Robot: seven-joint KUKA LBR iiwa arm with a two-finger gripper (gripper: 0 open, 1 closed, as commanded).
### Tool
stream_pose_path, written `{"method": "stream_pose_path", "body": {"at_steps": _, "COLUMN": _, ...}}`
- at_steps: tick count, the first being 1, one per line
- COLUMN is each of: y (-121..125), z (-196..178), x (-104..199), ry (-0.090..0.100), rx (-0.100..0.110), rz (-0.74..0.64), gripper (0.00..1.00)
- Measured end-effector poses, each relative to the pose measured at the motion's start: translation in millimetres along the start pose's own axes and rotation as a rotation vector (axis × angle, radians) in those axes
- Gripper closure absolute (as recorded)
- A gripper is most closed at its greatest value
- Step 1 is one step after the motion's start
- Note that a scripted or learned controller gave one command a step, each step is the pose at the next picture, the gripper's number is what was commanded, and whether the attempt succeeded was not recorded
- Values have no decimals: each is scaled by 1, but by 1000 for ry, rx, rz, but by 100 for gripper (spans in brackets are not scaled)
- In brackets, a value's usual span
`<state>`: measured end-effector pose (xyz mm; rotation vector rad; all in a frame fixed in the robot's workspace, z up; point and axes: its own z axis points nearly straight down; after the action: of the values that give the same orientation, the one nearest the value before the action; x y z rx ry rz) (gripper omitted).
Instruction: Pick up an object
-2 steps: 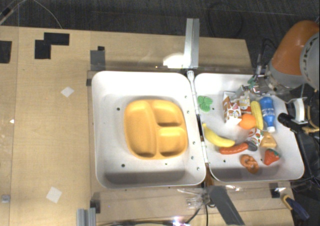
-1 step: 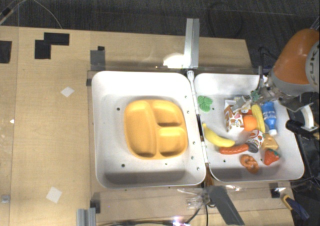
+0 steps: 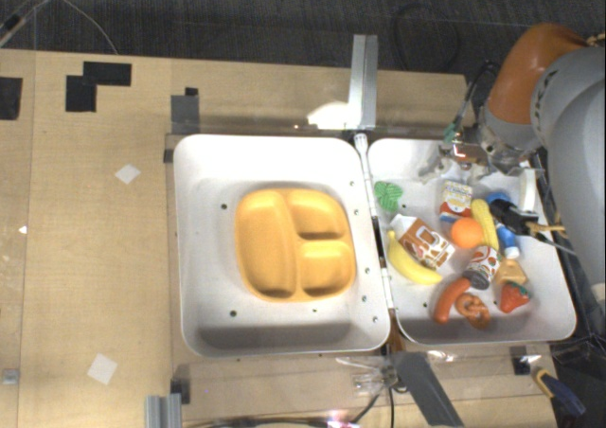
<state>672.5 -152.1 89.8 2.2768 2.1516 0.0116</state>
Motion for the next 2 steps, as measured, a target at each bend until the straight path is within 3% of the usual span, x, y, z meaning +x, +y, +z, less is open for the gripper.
{"method": "stream_pose_path", "body": {"at_steps": 1, "y": -48, "z": 2, "x": -10, "ry": 0, "rx": 4, "rz": -115, "gripper": 0}}
{"method": "stream_pose_path", "body": {"at_steps": 2, "y": -44, "z": -12, "x": -9, "ry": -1, "rx": -5, "rz": -119, "gripper": 100}}
